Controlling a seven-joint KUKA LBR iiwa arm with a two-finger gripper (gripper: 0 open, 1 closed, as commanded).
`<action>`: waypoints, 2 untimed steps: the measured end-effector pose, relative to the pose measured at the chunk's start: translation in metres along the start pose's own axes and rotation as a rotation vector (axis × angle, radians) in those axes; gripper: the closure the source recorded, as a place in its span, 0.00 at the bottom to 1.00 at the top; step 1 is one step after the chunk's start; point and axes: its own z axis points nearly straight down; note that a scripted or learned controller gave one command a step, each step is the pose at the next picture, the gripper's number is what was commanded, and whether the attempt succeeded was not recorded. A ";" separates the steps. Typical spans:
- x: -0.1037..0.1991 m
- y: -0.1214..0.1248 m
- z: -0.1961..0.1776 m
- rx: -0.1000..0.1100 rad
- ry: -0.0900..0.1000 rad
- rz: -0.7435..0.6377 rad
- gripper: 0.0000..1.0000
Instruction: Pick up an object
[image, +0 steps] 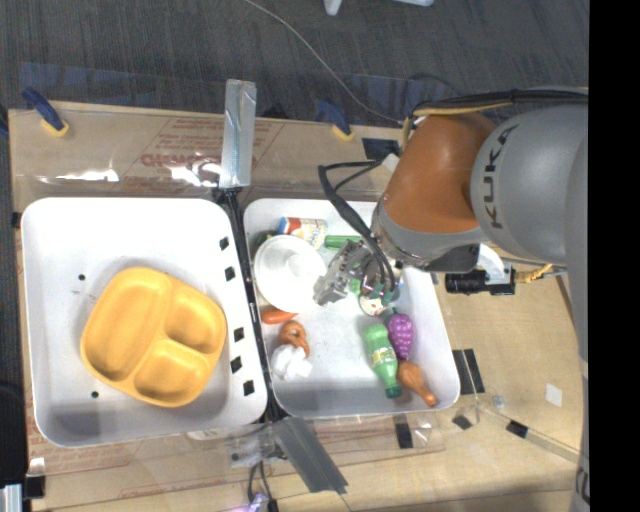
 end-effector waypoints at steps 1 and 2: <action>0.039 -0.028 0.089 -0.008 -0.016 0.215 1.00; 0.047 -0.050 0.047 -0.002 -0.008 0.019 1.00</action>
